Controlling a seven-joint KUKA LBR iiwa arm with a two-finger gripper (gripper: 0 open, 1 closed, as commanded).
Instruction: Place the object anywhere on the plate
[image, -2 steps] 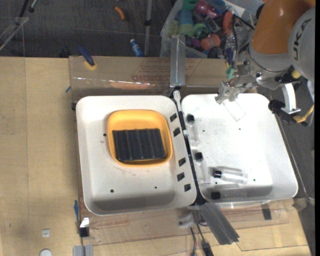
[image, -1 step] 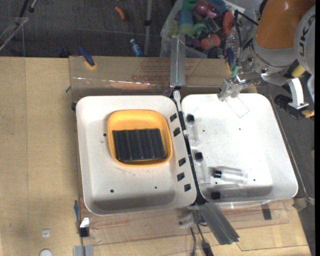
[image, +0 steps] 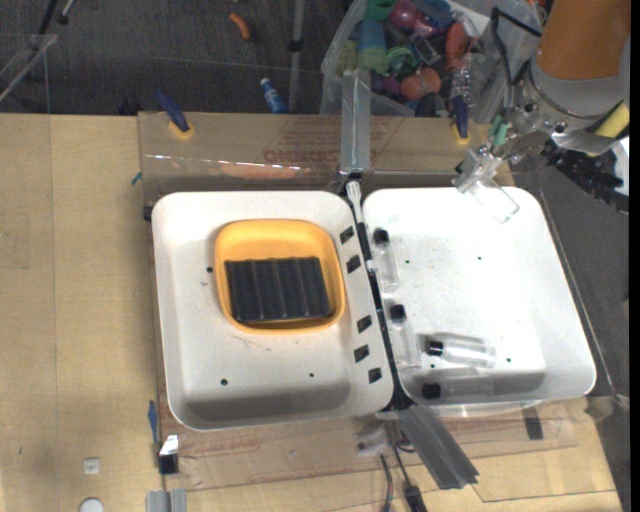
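A yellow-orange plate (image: 230, 250) lies in the left bin (image: 185, 350). A dark grey ribbed slab (image: 278, 289) rests flat on the plate and covers most of its middle. My gripper (image: 478, 170) hangs over the far edge of the right bin (image: 530, 290), well to the right of the plate. A faint see-through shape (image: 500, 200) shows just below the gripper; I cannot make out whether it is held.
Clear vials with black caps lie in the right bin: one (image: 458, 349) near the front, others (image: 384, 256) along the divider. A crate of coloured toys (image: 410, 45) stands behind the bins. A metal bar (image: 352, 120) rises between the bins at the back.
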